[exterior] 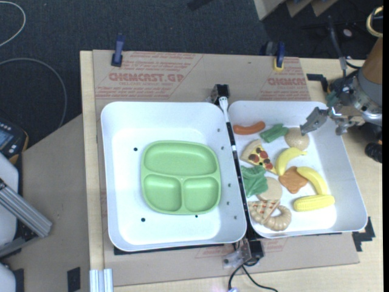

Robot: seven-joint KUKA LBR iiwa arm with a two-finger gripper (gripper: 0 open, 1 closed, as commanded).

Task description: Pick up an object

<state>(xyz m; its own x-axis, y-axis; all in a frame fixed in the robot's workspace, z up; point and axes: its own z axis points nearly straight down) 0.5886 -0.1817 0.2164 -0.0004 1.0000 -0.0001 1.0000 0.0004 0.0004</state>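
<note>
Leftmost, the shallow white left bin holds a pale green plastic tray with three compartments, lying flat near the bin's middle. Both bins sit on a brown cardboard sheet printed with red lettering, which two blue clamps pin at its far edge.

Next, the shallow white right bin touches the left bin along a shared edge and carries a heap of toy food. At its far left lies an orange-red toy sausage, with a dark green leafy piece just beside it. Below those sits a toy pizza slice with red dots, then a second green leaf and a beige waffle-patterned piece beside a tan pretzel-like ring. Toward the middle, a yellow toy banana curves beside an orange-brown toast-like piece. A second yellow banana-shaped piece lies above a yellow toy corn cob. A beige rounded toy, like a potato, rests near the bin's far side.

Rightmost, the grey two-finger gripper hangs just above and beside the beige rounded toy, and whether it touches the toy cannot be told. Nothing shows between its fingers, and whether they are spread or closed cannot be told.
</note>
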